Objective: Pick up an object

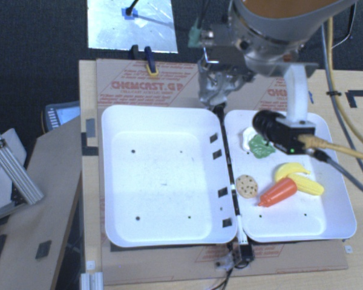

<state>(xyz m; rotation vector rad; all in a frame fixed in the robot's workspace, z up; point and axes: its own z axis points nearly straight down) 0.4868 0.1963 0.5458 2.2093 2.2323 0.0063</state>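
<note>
Pincer (216,97) over far seam between bins (163,180), apart from carrot (278,192)

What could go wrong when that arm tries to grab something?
The pincer hangs where the left bin and right bin meet, so it might strike a rim. The banana and carrot touch, so a grab could shove both. The cookie lies flat, probably hard to pinch.

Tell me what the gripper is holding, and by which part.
Nothing visibly held: the gripper hangs by the right bin's far corner, and the carrot, banana and cookie lie inside it.
</note>
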